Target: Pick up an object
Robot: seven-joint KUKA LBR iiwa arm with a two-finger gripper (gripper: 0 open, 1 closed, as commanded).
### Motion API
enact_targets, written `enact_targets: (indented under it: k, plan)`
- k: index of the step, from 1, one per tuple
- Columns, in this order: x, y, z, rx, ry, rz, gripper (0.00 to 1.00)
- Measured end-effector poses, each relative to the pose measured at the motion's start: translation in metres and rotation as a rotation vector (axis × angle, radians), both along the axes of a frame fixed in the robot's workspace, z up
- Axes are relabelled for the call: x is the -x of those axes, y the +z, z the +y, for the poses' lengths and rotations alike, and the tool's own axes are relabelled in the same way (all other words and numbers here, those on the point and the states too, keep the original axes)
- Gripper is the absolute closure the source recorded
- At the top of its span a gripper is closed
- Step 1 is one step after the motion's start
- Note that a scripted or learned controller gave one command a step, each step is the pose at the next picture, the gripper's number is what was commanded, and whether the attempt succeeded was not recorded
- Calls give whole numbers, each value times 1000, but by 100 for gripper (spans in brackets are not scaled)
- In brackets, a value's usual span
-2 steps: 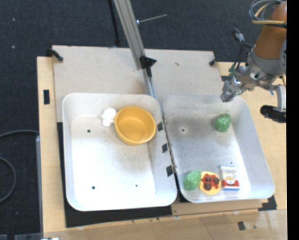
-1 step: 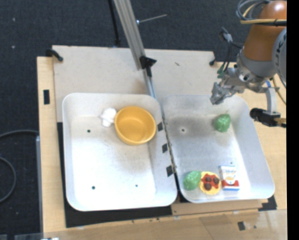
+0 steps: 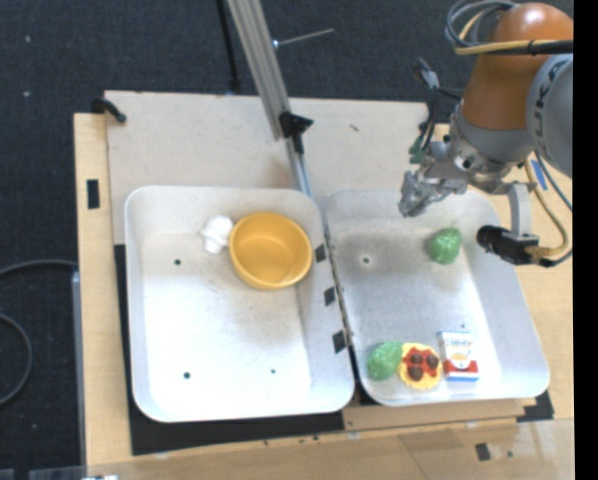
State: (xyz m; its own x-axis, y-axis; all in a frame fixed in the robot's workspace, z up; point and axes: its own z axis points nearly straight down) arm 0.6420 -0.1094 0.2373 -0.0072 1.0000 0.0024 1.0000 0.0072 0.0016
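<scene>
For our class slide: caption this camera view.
Gripper above right bin near green ball; yellow bowl in left bin.

The arm (image 3: pixel 514 78) is cut off by the frame's edge at 3 o'clock. Whether the gripper (image 3: pixel 415 200) is parted cannot be told. The carton (image 3: pixel 460 356) print is too small to be read.

The yellow bowl (image 3: pixel 270 251) looks like smooth, slightly glossy plastic; both white bins (image 3: pixel 159 368) appear matt and scuffed grey; the bench (image 3: pixel 179 133) is pale, matt board; the slanted rail (image 3: pixel 259 53) is brushed metal.
</scene>
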Motion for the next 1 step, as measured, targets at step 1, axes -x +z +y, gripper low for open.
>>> enact_targets:
  k: [1]
  plan:
    - [14,-5,49,1,-1,2,100]
